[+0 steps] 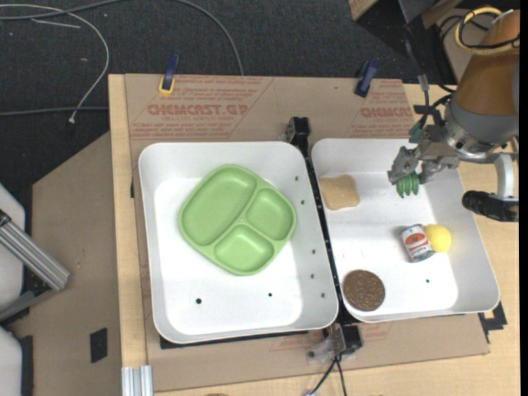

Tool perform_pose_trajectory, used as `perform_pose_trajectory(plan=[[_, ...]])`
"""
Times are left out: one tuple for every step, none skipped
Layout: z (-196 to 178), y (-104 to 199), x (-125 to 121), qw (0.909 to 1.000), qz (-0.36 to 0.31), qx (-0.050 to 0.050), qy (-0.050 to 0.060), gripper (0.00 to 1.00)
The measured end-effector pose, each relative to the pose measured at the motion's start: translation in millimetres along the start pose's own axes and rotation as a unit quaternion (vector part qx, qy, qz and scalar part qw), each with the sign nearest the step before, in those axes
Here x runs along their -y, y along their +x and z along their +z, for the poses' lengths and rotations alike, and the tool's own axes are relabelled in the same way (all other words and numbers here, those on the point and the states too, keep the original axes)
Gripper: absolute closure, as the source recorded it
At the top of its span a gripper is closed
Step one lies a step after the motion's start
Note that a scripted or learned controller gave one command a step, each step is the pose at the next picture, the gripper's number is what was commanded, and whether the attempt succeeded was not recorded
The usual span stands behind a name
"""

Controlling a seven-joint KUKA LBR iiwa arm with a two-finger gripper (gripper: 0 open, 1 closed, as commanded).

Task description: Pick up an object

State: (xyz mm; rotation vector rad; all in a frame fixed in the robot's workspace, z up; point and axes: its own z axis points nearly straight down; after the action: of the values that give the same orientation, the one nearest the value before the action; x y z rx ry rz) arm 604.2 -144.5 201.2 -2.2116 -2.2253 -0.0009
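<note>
The table point(247, 97), covered in printed cardboard, carried two shallow white bins side by side. The left bin point(165, 304) held a green divided plate point(238, 219), which lay flat with its long axis running from 10 to 4 o'clock and bare white floor all round it, widest toward 6 o'clock. The right bin point(470, 287) sat just beside it, their rims meeting along a dark seam. The grey arm point(487, 89) came in from 3 o'clock and ended over the right bin's far side.

The tool point(410, 174) hung near that bin's 12 o'clock wall, and something green point(407, 188) showed at its tip with short prongs pointing toward 6 o'clock; whether the fingers gripped it or merely stood over it could not be told. A tan, roughly square piece point(339, 193) lay at 9 o'clock from the tool, close to the bin's left wall. A brown round disc point(364, 289) rested at the bin's 7 o'clock corner near the rim. A small can point(417, 242) lay tipped on its side, its long axis from 11 to 5 o'clock, touching a yellow ball point(440, 238) at its 3 o'clock side. Open floor lay between the tool and the can.
</note>
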Motion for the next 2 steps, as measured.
perform_pose_trajectory(plan=[[4.9, 52.2, -3.3, 1.0, 0.0, 0.0, 0.0, 1.0], [-13.4, 106.9, -4.5, 1.0, 0.0, 0.001, -0.003, 1.0]])
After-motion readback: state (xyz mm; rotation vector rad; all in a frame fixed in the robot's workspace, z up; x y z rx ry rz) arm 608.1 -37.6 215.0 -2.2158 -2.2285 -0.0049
